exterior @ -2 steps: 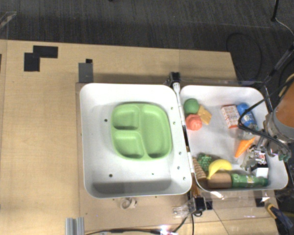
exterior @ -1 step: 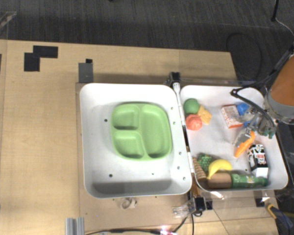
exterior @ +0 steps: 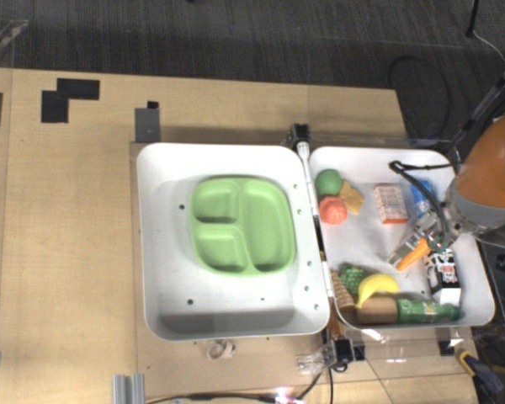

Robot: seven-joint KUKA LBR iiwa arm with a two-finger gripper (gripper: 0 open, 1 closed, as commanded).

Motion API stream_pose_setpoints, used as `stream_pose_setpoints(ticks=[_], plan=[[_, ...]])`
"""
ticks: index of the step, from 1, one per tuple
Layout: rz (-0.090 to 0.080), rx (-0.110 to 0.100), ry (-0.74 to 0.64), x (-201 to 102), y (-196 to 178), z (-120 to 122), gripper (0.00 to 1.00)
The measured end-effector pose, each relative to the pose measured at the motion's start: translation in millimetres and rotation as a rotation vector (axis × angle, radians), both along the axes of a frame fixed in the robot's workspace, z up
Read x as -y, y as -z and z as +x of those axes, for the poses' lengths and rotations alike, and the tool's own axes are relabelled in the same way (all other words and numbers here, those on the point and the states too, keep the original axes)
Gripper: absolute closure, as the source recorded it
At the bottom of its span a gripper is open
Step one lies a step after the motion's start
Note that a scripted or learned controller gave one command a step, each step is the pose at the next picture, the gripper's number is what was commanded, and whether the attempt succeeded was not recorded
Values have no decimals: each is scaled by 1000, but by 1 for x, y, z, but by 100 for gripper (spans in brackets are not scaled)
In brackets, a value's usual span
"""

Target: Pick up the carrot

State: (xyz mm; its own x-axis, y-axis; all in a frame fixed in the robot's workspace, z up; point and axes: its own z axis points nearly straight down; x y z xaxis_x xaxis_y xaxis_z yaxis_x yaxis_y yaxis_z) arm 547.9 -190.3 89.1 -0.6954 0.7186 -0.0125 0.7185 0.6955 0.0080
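Carrot lies in the right bin, right of centre, slanted, thick end toward the near left. The pincer is right at it, metal fingers at the carrot's far right end. Cannot tell if the fingers are apart, together, or clamped on the carrot; the parts blur into one another there.

Risks, as judged from this layout:
- Grip looks to fall at the end of the carrot, not its middle. A lift from there could let it pivot and slip out.
- Carrot sits slanted to the bin walls; if the fingers are not square across it, closing may push it aside.
- Black-and-white box lies just right of the carrot, near the pincer; a finger could catch it.
- Banana and green bottle lie along the near wall, apart from the carrot; less concern.

Arm enters from the right, orange band over the bin's right rim, wrist angled down and leftward into the bin.
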Motion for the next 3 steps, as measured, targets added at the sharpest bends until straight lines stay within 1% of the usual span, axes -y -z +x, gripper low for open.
stream_pose_setpoints(ticks=[1, 2, 3], plan=[[4, 2, 221, -48, 0, -33, 0], [4, 7, 149, -38, -1, -53, 0], [4, 7, 148, -38, -1, -53, 0]])
